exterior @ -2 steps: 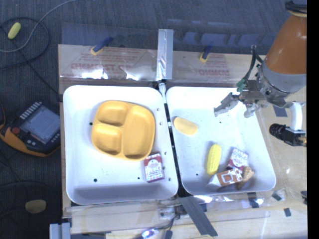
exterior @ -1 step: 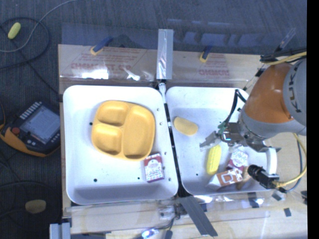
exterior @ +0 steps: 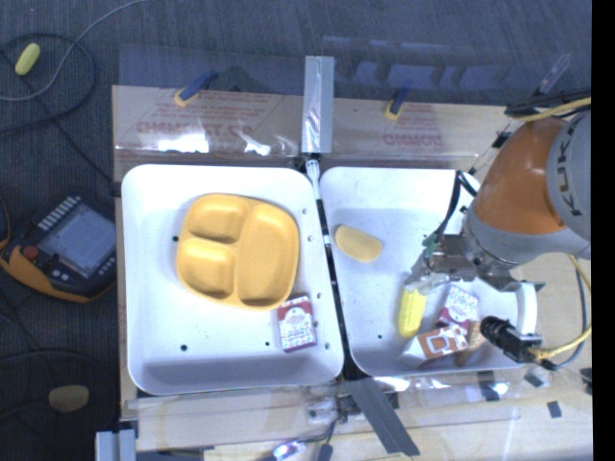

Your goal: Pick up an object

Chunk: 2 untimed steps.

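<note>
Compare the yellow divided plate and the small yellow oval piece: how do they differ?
The divided plate lies in the left bin; the oval piece lies in the right bin. The plate is far larger. It has three compartments; the oval piece is plain and smooth. Both are yellow and lie flat.

Arm reaches in, wrist pointing down.

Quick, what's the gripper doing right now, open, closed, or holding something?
Gripper: cannot be told. It sits low in the right bin, just above the corn cob, and the wrist hides it.
</note>
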Motion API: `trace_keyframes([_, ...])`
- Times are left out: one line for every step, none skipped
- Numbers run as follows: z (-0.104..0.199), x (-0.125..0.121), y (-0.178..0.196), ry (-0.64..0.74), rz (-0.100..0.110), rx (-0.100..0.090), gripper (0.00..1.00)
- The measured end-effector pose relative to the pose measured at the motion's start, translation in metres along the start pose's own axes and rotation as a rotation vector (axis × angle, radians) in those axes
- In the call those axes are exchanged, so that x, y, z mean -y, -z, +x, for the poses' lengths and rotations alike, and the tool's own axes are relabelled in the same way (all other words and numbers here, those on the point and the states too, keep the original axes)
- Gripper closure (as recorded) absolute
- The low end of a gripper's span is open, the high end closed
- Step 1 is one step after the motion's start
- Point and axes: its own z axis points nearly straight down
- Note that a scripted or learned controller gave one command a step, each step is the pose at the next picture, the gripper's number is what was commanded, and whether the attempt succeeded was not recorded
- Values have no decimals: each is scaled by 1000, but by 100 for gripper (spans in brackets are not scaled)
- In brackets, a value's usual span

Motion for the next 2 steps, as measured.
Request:
trace_keyframes([-7,-16,42,6,-8,3,100])
trace_keyframes([-7,-16,42,7,-8,2,0])
